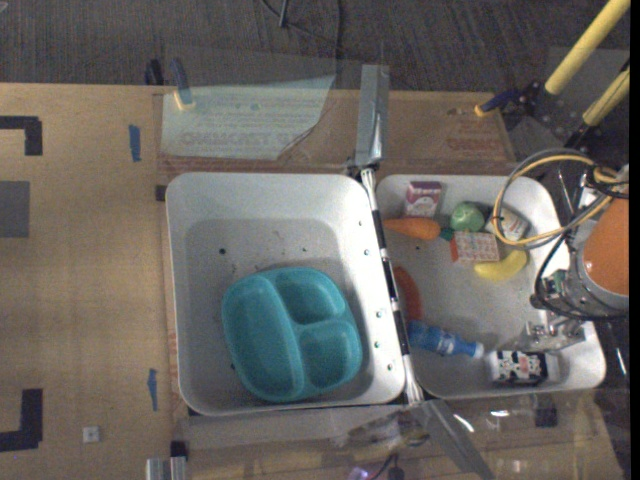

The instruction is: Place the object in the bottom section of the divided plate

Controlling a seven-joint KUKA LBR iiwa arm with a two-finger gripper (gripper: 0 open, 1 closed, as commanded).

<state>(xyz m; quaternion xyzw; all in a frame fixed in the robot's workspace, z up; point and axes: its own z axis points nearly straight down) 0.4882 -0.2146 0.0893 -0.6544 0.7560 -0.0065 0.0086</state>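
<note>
Two shallow white bins are sitting side by side on the wooden counter (pixel 90 298). The left bin (pixel 190 268) is holding a teal divided plate (pixel 290 333), lying flat toward the bin's lower middle, with one long section along its left side and two smaller sections on its right. Nothing is lying on the plate.

The right bin (pixel 570 368) is carrying a scatter of small things. Along its upper edge a small pink-and-white carton (pixel 424 197) is standing next to a green round object (pixel 467 215), and an orange carrot (pixel 413 229) is lying just below the carton. A banana (pixel 501 266) is resting near a small speckled square packet (pixel 474 247). A red elongated piece (pixel 406 293) is lying against the bin's left wall, and just below it a blue-and-white bottle (pixel 444 341) is lying on its side. A black-and-white carton (pixel 518 367) is sitting in the lower right corner.

The arm is reaching in from the right, its pincer (pixel 553 333) hovering just above and beside the black-and-white carton. I cannot tell how the pincer is set, and nothing is visibly being held in it. Yellow cables (pixel 530 168) are looping over the bin's upper right corner.
</note>
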